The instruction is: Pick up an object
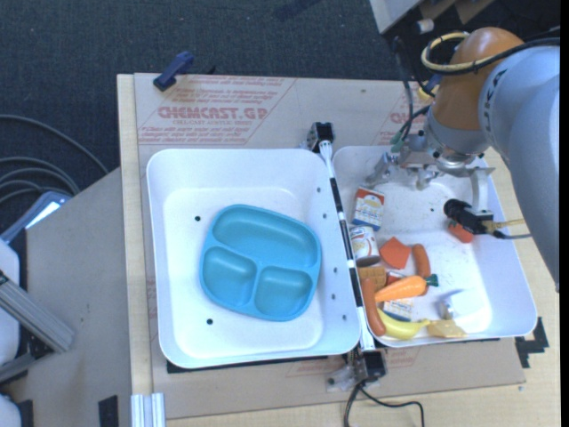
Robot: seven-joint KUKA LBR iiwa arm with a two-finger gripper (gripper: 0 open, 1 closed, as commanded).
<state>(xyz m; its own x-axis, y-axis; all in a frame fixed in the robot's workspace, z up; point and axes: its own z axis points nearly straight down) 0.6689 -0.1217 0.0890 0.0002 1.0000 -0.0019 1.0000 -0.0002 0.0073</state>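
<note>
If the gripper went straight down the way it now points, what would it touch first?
Probably bare floor of the right white bin: the two-finger gripper hangs over its upper part, above the small white carton. Depth is hard to judge.

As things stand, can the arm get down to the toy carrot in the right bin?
Probably yes: the carrot lies on top of the pile, nothing covering it, though food toys crowd it closely. The hand hovers at the same bin's far end.
</note>
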